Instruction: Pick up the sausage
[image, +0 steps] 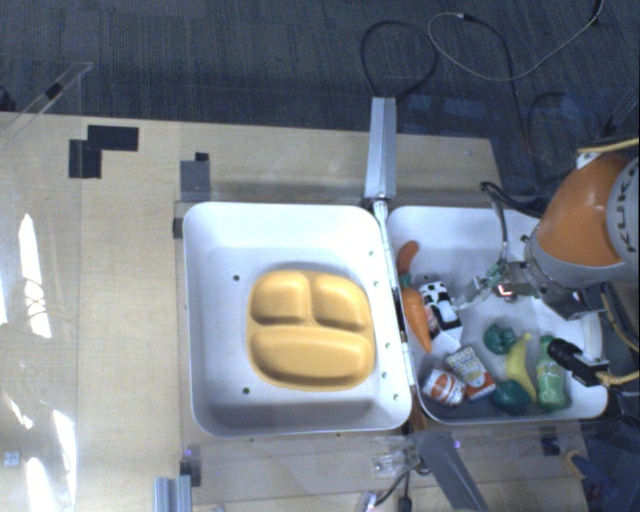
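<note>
Nearest, along the right bin's (600, 405) front wall: small toys in a crowded jumble, hard to identify. Farther back, reddish sausage (406, 257) against the left wall, lower end hidden. Gripper (497, 287) low over bin, mostly hidden under orange-banded wrist (590, 215).

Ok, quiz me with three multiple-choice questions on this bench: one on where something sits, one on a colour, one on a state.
1. Where is the yellow tray?
A. left bin
B. right bin
C. bare bench

2. What colour is the band on the arm?
A. blue
B. orange
C. green

3. How does the tray lie?
A. stood on edge
B. flat on the bin floor
C. on the toys

Answers: 1 A, it sits inside the left bin. 2 B, the orange band shows above the wrist. 3 B, its three compartments face up; the toys are in the right bin.
</note>
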